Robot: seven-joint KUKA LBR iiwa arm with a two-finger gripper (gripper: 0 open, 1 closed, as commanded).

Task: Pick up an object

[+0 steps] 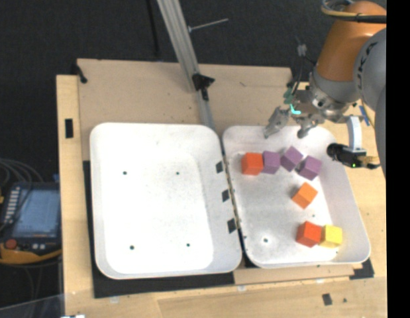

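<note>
Blocks, among them an orange block [252, 163] and three purple blocks [292, 158], lie untouched in the right bin [344, 197]; the gripper [287, 126] hovers above its far edge, jaws spread wide and empty, so picking remains undone

My grey arm with its orange band [347, 42] runs off the right edge, so my upper links are cut off. A red cube [310, 233] and a yellow cube [332, 236] sit touching, and I cannot tell whether one hides part of the other. Three purple cubes [291, 159] crowd together, their touching faces hidden. A slanted metal pole [180, 38] leaves the top edge. A dark handheld screen device [29, 220] is cropped at the left edge.
</note>
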